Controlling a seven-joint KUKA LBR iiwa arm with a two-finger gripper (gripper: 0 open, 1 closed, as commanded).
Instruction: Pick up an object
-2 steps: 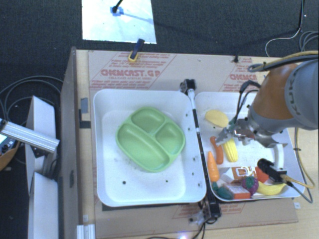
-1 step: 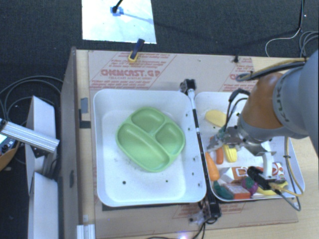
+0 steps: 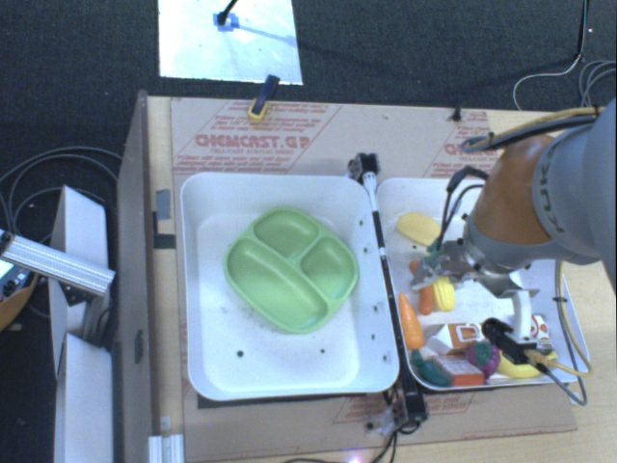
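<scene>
While the gripper (image 3: 436, 268) hangs low over the right bin (image 3: 552, 379), a small yellow-orange toy (image 3: 442, 294) sits just below it toward the near edge, beside the carrot (image 3: 411, 323); jaws' state: cannot tell.

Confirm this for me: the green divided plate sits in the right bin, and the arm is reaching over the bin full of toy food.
Not quite. The camera view shows the green divided plate in the left bin, not the right. The rest holds: the arm reaches over the right bin, where the toy food lies.
</scene>
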